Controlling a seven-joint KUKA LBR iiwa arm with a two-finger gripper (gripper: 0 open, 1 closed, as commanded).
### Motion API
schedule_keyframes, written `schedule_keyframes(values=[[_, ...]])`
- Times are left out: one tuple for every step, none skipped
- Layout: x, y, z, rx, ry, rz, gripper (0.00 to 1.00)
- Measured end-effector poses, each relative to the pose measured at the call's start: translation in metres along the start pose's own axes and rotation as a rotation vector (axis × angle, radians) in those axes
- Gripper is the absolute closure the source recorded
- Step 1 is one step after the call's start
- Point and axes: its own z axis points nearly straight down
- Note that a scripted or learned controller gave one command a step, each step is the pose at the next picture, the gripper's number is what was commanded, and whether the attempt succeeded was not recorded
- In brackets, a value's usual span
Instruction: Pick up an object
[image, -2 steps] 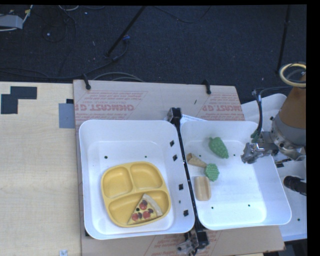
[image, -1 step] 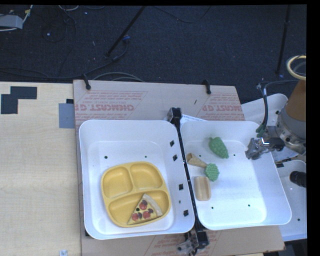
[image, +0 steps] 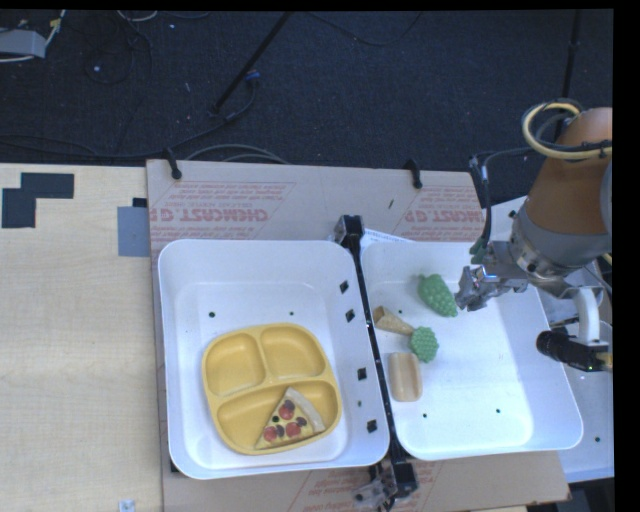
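Green bumpy toy (image: 436, 294) lying in the right bin (image: 520, 420), toward its far left part, just left of the end effector (image: 476, 291). End effector low over the bin floor, beside that toy, close enough that contact cannot be judged; finger state impossible to tell from this slanted view. Nothing seen between the fingers.

Nearer in the same bin: a second green toy (image: 424, 343), rounder, sitting just right of a small tan wedge (image: 392, 322) by the divider. Nearer again, a tan bread-like piece (image: 404, 377), lying lengthwise, just below the round green toy.

Grey arm (image: 560, 225) with orange band reaching in from the right, over the far right corner of the right bin.

Left bin (image: 190, 290) holding a yellow divided tray (image: 232, 362) in its near half; pizza slice (image: 290, 417) resting in the tray's near right compartment, other compartments bare yellow.

Both bins side by side on brown cardboard (image: 260, 205), itself on the pale wood counter (image: 70, 340). Dark floor with cables across the far side.
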Motion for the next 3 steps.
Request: schedule_keyframes(values=[[0.046,0.012,0.010,0.003,0.001,0.000,1.00],[0.089,0.029,0.008,0.001,0.001,0.000,1.00],[0.143,0.045,0.015,0.001,0.000,0.000,1.00]])
